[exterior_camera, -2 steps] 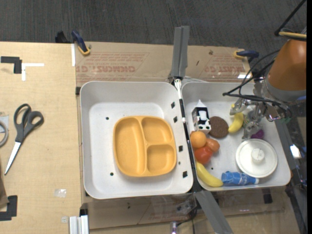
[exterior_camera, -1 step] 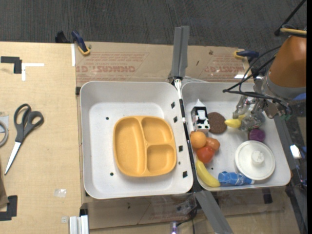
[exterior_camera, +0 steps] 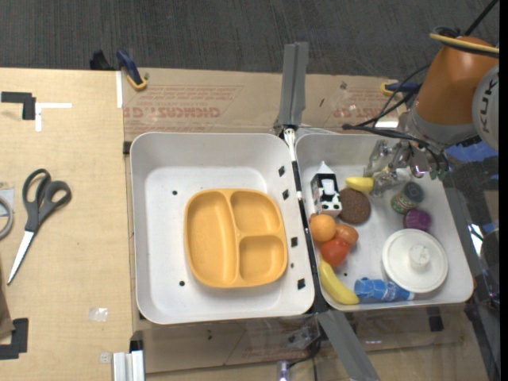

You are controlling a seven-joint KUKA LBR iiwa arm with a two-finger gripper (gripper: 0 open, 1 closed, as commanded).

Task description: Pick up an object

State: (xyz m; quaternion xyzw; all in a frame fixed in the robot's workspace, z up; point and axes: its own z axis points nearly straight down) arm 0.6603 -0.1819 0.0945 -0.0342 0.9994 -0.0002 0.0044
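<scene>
Two white bins sit side by side on the bench. The left bin (exterior_camera: 151,213) holds a yellow plate (exterior_camera: 236,236) with three compartments, lying near its middle with bare white floor around it on every side. The right bin (exterior_camera: 456,292) is crowded: a small black-and-white carton (exterior_camera: 325,193) stands against the dividing wall, a brown ball (exterior_camera: 355,207) touches it on the right, and a small yellow fruit (exterior_camera: 359,184) lies just behind that ball. Below them an orange (exterior_camera: 322,227) and a tomato (exterior_camera: 335,249) press together, with a banana (exterior_camera: 336,285) lying along the front left corner and a blue bottle (exterior_camera: 381,290) beside it at the front wall. A white lid (exterior_camera: 414,259) takes up the front right, with a purple item (exterior_camera: 417,219) and a green-and-purple one (exterior_camera: 403,202) just behind it, and a grey round thing (exterior_camera: 413,190) farther back. The gripper (exterior_camera: 394,165) hangs at the rear of this bin, near the yellow fruit, above the floor; whether it is apart or closed cannot be told, and nothing can be seen in its grasp. Little free floor remains in the right bin, mostly at the back left corner. Scissors (exterior_camera: 36,205) lie on the bench well left of both bins.
</scene>
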